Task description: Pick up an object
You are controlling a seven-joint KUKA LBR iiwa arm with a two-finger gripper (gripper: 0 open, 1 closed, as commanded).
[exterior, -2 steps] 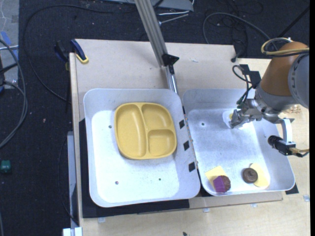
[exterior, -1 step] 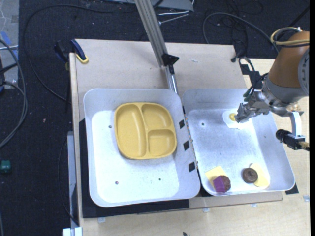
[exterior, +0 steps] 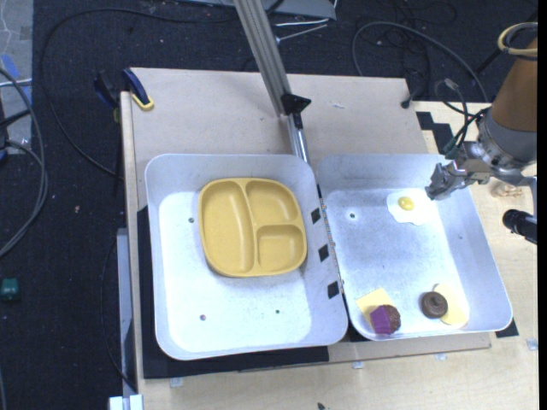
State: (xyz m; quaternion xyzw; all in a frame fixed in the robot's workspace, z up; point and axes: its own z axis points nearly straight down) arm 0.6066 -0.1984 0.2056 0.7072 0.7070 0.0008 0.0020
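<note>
On the far left the bench (exterior: 214, 109) carries a blue-and-yellow clamp (exterior: 137, 90) at its back corner. The left bin (exterior: 171, 314) holds a yellow divided plate (exterior: 253, 226) with three compartments, lying flat in the upper middle of the bin and turned a little askew. A grey metal pole (exterior: 265, 49) slants down from the top of the view and ends at the seam between the two bins. In the right bin (exterior: 385, 254), near its front edge, a purple ball-like object (exterior: 385, 319) rests on a pale yellow flat piece (exterior: 372, 301), and just to its right a small brown round object (exterior: 434, 304) sits touching another pale yellow piece (exterior: 453, 313). Toward the back of this bin lies a toy fried egg (exterior: 408, 207), white with a yellow yolk, flat on the floor. The gripper (exterior: 438, 186) hangs just beside the egg's right side, over the bin's back right corner, with the arm's orange band (exterior: 517, 92) above it at the right edge. The gripper's tip is dark and small against the bin, so I cannot tell how far apart the jaws stand, and nothing can be made out between them.
</note>
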